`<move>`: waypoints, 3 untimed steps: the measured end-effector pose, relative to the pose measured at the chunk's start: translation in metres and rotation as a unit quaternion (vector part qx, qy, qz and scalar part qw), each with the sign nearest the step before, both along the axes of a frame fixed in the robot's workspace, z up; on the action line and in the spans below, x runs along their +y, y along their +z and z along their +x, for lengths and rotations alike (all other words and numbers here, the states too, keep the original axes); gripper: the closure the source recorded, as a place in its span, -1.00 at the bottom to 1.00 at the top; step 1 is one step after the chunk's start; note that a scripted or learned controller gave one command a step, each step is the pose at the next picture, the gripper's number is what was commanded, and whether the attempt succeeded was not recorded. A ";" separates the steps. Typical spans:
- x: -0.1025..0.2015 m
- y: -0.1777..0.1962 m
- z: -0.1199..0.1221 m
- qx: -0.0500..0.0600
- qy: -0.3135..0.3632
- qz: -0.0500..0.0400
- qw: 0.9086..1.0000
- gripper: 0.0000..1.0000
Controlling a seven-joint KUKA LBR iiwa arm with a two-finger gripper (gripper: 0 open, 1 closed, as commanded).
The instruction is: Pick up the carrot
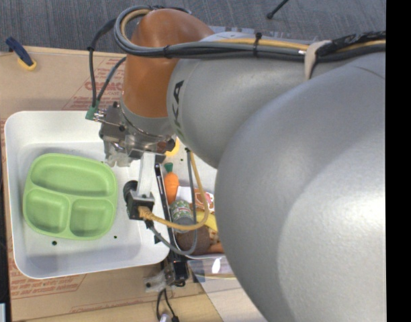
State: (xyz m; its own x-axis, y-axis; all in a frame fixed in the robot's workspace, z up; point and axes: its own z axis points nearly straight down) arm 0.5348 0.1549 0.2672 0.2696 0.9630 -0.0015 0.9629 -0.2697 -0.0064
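The carrot (pixel 170 185) is small and orange with a green top. It lies at the left edge of the right bin, just past the wall between the two bins. My gripper (pixel 117 153) hangs under the orange wrist band, over the back right part of the left bin (pixel 17 133). It is to the left of the carrot and a little behind it. Nothing can be seen held in it. The grey arm hides most of the right bin.
A green divided plate (pixel 70 196) lies in the left bin. Beside the carrot in the right bin lie a greenish item (pixel 183 212), a yellow piece (pixel 209 221) and a brown thing (pixel 200 244). Brown cardboard (pixel 51 79) lies under the bins.
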 end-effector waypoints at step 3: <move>0.051 -0.018 0.039 0.004 0.072 -0.001 0.997 1.00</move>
